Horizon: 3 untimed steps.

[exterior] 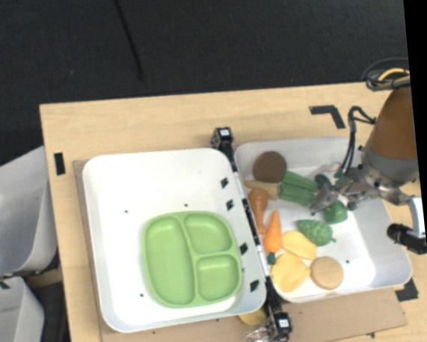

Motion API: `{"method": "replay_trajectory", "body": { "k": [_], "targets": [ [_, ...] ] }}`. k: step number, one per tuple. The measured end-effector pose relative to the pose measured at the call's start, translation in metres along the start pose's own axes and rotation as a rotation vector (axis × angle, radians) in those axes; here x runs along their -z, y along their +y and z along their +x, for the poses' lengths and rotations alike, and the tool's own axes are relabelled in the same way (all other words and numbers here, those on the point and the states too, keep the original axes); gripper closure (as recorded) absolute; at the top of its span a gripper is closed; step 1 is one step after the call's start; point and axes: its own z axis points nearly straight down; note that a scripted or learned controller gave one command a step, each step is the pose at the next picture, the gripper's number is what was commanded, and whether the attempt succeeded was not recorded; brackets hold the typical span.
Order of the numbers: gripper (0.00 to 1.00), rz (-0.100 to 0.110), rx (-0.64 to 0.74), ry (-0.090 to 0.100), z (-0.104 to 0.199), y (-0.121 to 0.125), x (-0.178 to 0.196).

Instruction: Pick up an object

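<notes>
Approach step, by my read: claw [329, 197] sits low in the right bin [358, 269], over a small green toy veg [336, 212] near bin centre. Can't tell the claw's state. Next: confirm grip on the veg, then lift straight. Veg looks lumpy, glossy plastic.

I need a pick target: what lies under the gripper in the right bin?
The gripper sits over green toy vegetables, one green piece right below it. Whatever lies directly beneath its fingers is covered.
</notes>
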Motion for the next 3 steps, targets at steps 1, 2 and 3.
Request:
{"method": "replay_trajectory", "body": {
  "k": [1,2,3],
  "targets": [
    [0.00,0.003,0.001,0.000,0.005,-0.006,0.010],
    [0.00,0.003,0.000,0.003,0.041,-0.065,-0.039],
    [1.00,-0.007,-0.003,0.002,0.039,-0.060,-0.025]
  ]
}}
